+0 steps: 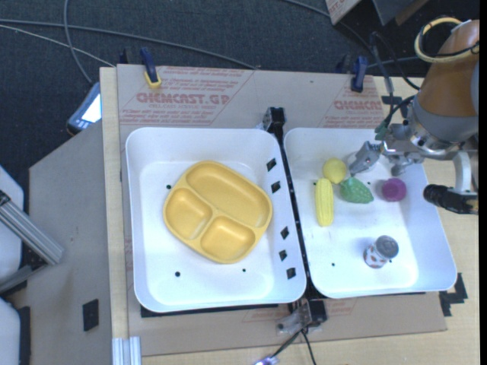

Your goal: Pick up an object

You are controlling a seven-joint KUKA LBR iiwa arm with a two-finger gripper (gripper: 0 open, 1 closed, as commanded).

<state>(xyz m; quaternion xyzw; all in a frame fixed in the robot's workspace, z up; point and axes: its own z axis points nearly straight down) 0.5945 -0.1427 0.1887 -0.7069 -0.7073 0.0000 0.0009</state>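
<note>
Down at the front of the right bin (434, 276) sits a small grey and white canister (380, 251), well apart from the rest; further back lie a yellow corn cob (324, 201), a yellow lemon (334, 170) and a green leafy piece (355, 191) close together, with a magenta ball (393, 189) near them; the pincer (370, 158) hovers over the far side of that bin, just beside the lemon, prongs apart, clasping nothing; the left bin (144, 204) carries a yellow divided tray (218, 211).
</note>
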